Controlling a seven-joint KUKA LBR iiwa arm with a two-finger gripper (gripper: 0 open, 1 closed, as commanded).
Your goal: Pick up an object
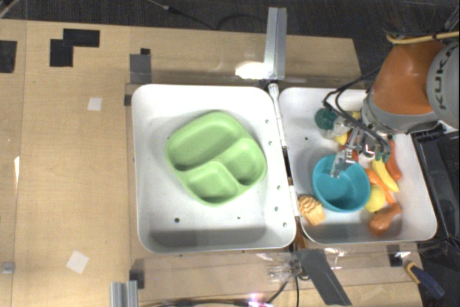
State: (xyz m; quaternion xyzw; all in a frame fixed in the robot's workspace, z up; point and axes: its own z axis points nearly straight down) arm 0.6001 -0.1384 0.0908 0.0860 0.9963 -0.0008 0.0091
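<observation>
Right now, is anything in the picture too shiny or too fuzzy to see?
In the camera view, a bright glare patch sits by the metal post; the gripper over the blue bowl looks blurry; the green tray is sharp, softly shadowed.

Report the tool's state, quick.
Tool: over the blue bowl in the right bin; open or closed cannot be told.

Matt green plastic tray (215, 156), glossy blue plastic bowl (341, 185), smooth white bins (147, 176), pale wood-look bench (65, 176).
</observation>
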